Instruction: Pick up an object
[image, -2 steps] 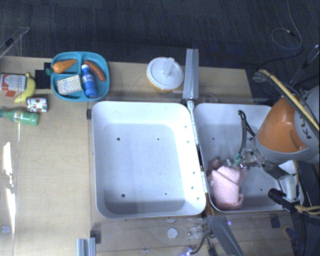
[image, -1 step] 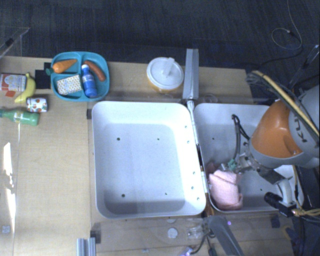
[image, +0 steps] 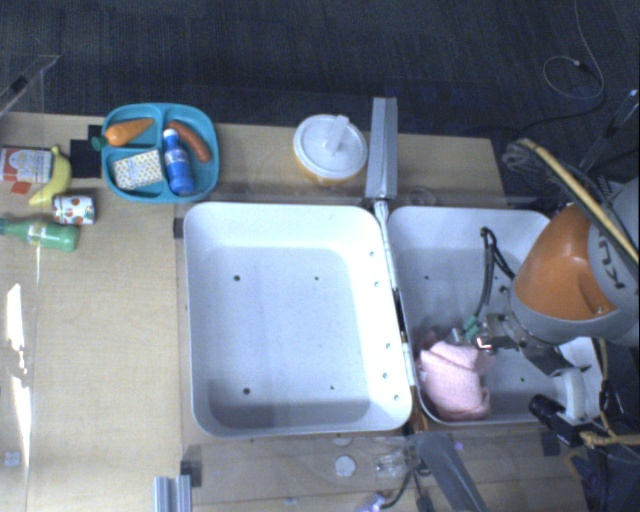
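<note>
A pink cloth lies bunched in the near left corner of the right bin, and the gripper hangs just at its upper right edge, the fingers too hidden under the wrist to judge how far apart they are or whether they grip the cloth. The left bin sits beside it on the bench. Farther back stand a white lidded container and a blue divided tray of toy food, with a banana and small can at far left.
</note>
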